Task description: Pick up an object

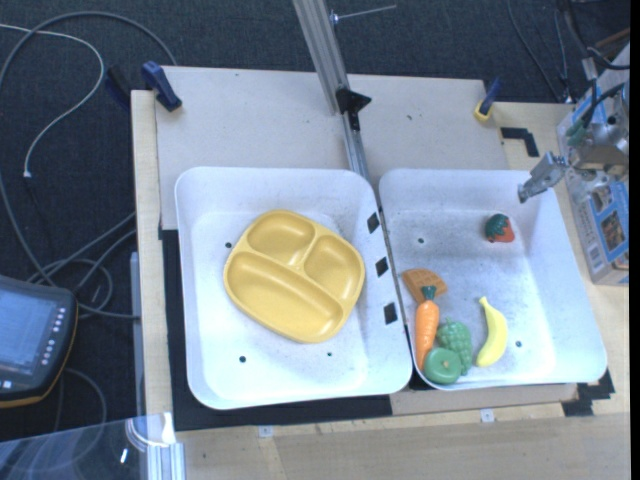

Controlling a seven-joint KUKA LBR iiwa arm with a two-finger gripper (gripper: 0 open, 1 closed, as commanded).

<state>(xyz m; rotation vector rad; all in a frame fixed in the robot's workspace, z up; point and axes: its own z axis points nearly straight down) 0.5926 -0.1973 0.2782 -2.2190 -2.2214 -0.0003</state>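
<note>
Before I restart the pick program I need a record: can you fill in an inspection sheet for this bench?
Surface: bench bears two white bins, left bin and right bin.
Job's things: right bin holds strawberry, carrot, banana, broccoli, green apple, orange wedge.
Clutter: yellow divided plate in left bin.
Grippers: tool above right bin's far right rim.
Cables: loops on floor.
Surroundings: pendant screen, clamps.

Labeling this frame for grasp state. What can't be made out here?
- gripper: at the camera view's right edge, blurred and small; open or shut is unreadable, and the arm behind it is cut off by the edge.
- green apple: partly covered by the broccoli and carrot crowding it.
- strawberry: too small to show detail.
- orange wedge: too small to identify.
</note>
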